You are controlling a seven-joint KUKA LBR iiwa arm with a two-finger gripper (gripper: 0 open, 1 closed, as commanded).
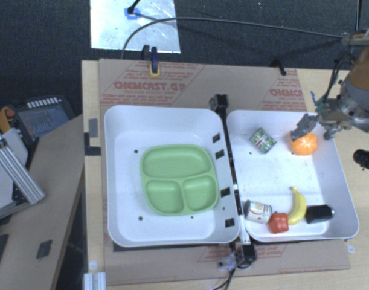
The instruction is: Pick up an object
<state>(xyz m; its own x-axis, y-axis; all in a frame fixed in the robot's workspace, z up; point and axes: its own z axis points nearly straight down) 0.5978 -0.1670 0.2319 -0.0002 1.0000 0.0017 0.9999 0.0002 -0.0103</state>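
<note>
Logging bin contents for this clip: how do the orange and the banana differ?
The orange is round and orange; the banana is long, curved and yellow. The orange sits at the right bin's far side beside the gripper; the banana lies near the front, touching a red item. Both lie in the right bin.

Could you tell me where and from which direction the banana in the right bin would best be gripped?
Probably across the middle of the banana, coming straight down. It lies flat and curved, so its narrow width suits a two-finger pinch there. Its lower end sits close to the red object and the black object, so the upper half looks freer. The pincer is now by the orange.
</note>
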